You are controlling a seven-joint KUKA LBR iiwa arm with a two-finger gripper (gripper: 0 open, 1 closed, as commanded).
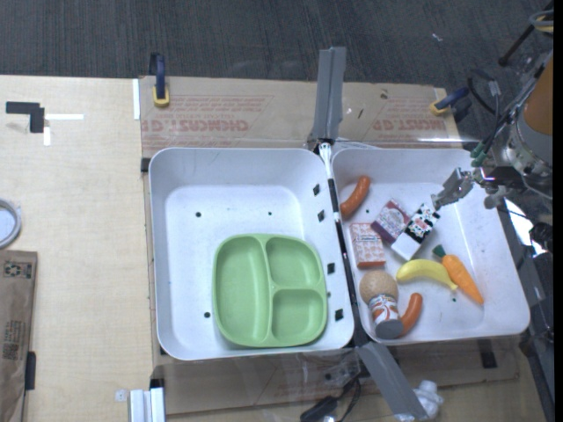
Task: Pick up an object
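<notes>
Right bin crowded; free floor along far wall. Gripper above carton, fingers slightly apart, holding nothing.

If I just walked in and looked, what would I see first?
Probably the big green divided plate, lying alone in the left bin. Next, the bright pile of toy food in the right bin: a yellow banana beside an orange carrot, with a hot dog near the top left corner. The gripper hangs over that bin's upper right part, close to a black-and-white carton.
</notes>
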